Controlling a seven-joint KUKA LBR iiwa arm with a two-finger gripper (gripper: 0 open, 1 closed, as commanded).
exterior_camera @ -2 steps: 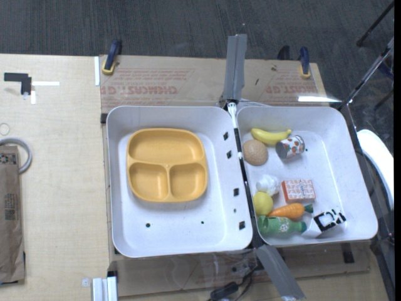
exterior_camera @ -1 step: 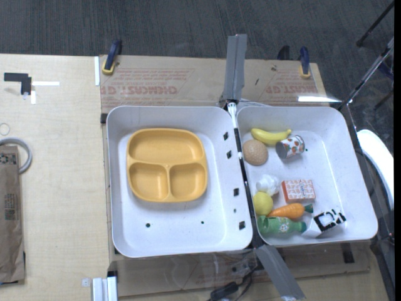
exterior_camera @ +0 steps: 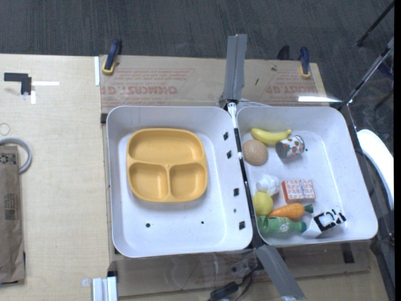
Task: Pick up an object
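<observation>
Camera view: "CHEMCO"-printed cardboard (exterior_camera: pixel 150 80) behind bins (exterior_camera: pixel 119 187)

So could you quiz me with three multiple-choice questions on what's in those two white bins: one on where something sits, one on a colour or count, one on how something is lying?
1. Where is the divided plate?
A. left bin
B. right bin
C. on the wooden bench

2. What colour is that plate?
A. blue
B. yellow
C. red

3. How does the green bottle sit?
A. standing upright
B. lying on its side
C. hanging over the bin's rim

Answers:
1. A, it sits alone in the left bin.
2. B, it is yellow all over, much like the banana.
3. B, it lies flat along the right bin's near edge, just below the carrot.
</observation>
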